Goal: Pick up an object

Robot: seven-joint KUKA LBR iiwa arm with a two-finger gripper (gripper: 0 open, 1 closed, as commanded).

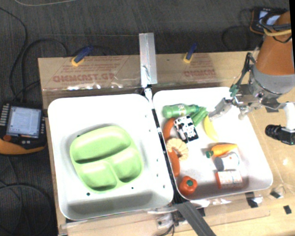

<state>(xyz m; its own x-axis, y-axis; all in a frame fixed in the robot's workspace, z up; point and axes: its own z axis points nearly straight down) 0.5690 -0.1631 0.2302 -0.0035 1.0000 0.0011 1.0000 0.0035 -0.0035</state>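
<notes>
None of the pick looks done to us: our hand hangs over the right bin's upper right edge, released and bare, while the toy food, the green bottle included, lies inside.

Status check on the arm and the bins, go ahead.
Gripper over right bin's far right edge, nothing visibly held. Toy food pile in right bin, untouched. Green tray sits in left bin, clear of the arm.
</notes>
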